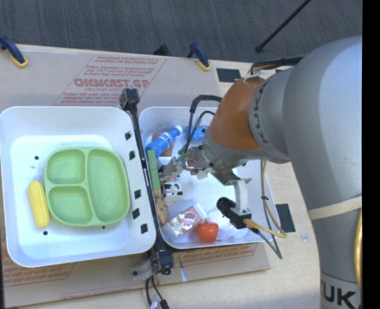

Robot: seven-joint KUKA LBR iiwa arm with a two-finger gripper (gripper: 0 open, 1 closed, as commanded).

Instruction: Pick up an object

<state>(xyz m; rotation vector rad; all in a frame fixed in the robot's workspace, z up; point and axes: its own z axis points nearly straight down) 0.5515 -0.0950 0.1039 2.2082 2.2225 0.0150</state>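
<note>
My gripper [177, 165] is low in the right bin [262, 192], at its left side, under the grey arm with the orange band. It hangs just below a blue plastic bottle [166, 138] and beside a thin green stick-like item [152, 165] along the bin's left wall. A small black-and-white object [172, 188] lies just under the gripper. Nearer the front lie a red-and-white snack packet [184, 219] and a red tomato [208, 232]. The wrist hides much of the bin's middle.
The left bin [9, 172] holds a light green divided plate [87, 185] and a yellow corn cob [38, 203] to its left. A black divider with clamps [141, 172] runs between the bins. Cables [267, 227] trail off the wrist at the right bin's front right.
</note>
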